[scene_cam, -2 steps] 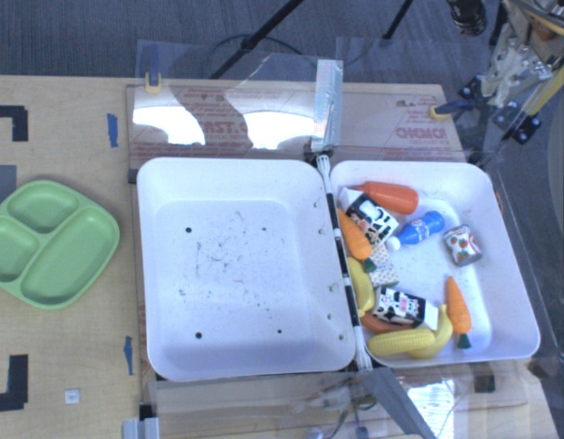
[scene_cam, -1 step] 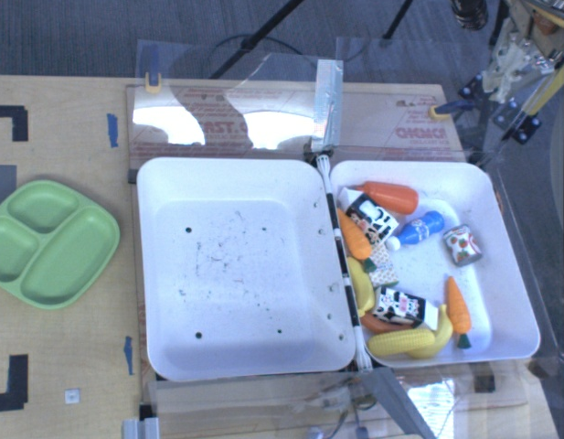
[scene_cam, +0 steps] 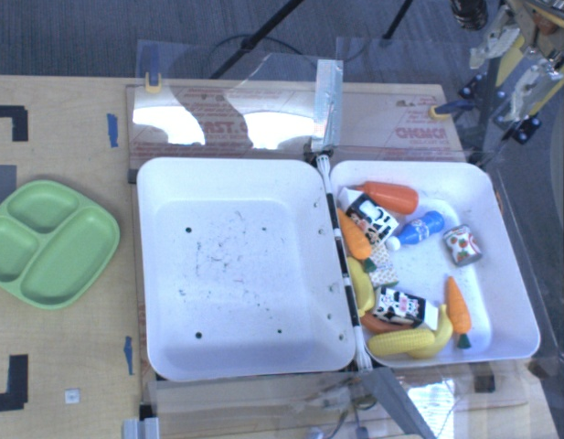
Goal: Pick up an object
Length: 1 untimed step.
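Lying near-vertical, carrot (scene_cam: 458, 307); green tip seemingly down.

Robotics lab bench, not a home or a shop. Two shallow white bins (scene_cam: 231, 273) sit side by side on a plywood top (scene_cam: 62, 154) marked with black and blue tape. Clear acrylic shields (scene_cam: 236, 90) stand behind them. Tripod legs (scene_cam: 291, 7) and cabling rest on grey carpet. The right bin holds plastic toy food (scene_cam: 391, 195), and a green divided plate (scene_cam: 51, 242) sits left.
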Tool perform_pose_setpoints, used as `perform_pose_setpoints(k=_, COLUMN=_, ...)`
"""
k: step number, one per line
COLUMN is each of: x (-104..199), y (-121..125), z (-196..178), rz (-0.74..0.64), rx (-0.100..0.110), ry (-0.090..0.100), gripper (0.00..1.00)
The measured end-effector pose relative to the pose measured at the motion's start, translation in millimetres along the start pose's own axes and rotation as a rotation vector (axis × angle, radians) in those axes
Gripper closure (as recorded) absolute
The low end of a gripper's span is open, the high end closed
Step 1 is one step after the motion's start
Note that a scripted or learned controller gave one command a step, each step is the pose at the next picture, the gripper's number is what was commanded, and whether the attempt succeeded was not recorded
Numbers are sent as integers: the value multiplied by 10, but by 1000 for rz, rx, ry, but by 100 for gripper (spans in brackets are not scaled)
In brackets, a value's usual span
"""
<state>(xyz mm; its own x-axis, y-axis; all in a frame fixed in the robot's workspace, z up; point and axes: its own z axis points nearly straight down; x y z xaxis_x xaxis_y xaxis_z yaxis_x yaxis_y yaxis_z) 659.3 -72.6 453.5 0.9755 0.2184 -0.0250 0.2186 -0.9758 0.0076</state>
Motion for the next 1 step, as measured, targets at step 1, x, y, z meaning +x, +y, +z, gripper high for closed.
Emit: perform_pose_setpoints(k=1, x=-118, y=387, z=220, rz=18, rx=9, ry=16, gripper=0)
